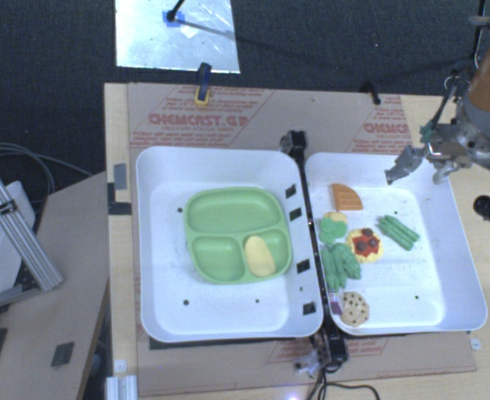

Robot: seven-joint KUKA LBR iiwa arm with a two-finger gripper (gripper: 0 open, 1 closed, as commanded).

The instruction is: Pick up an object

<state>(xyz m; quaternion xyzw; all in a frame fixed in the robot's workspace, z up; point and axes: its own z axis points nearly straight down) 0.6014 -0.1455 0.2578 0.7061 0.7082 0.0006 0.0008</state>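
Toys are gathered in the right bin (445, 248): an orange wedge like a bread slice (346, 197) towards the far left, a yellow-and-green piece (334, 226) below it, a red-and-yellow round piece (365, 244) at the middle, a bundle of green beans (397, 231) to its right, a larger green leafy piece (340, 264) along the left wall, and a chocolate-chip cookie (354, 308) at the near left corner. None of them is touched by the gripper (417, 161), which is seen above the far right corner of this bin; its fingers are spread apart and nothing is held between them. In the left bin (162, 307) a green divided tray (228, 215) is laid, and a pale yellow oval piece (260, 255) is lodged in its near right compartment. Under both bins a brown sheet (253, 111) is spread, on which red lettering is printed, read as "CHEMCAST GP".
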